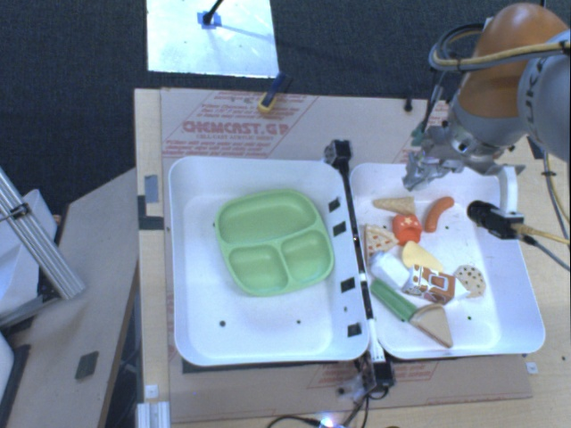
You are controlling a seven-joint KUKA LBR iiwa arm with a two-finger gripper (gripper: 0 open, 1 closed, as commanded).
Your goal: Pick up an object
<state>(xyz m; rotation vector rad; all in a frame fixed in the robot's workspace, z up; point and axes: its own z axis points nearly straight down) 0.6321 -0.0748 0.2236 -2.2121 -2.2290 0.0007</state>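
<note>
The gripper [419, 176] hangs over the far left corner of the right bin [517, 315], at about eleven o'clock from the bin's middle. Its metal fingertips point down toward the white floor there, and nothing sits between them; they look nearly closed, though at this slant and size I cannot tell for sure.

The toy food lies in a loose heap in the left half of that bin. Nearest the gripper, at its six o'clock, is a tan flat wedge [395, 205]. At four o'clock from the wedge lies an orange-red sausage [438, 213], slightly curved and set on a slant. Just below the wedge sits a small red tomato [407, 228], with a pizza slice [378, 239] at its eight o'clock against the bin's left wall. A yellow cheese piece [417, 257] follows at six o'clock from the tomato, touching a small printed carton [432, 283]. A round speckled cookie [470, 280] lies at the carton's three o'clock. A green stick [393, 300] and a brown bread slice [434, 325] sit nearest the front edge.

The left bin [201, 328] holds a light green divided plate [274, 242] with three compartments.
</note>
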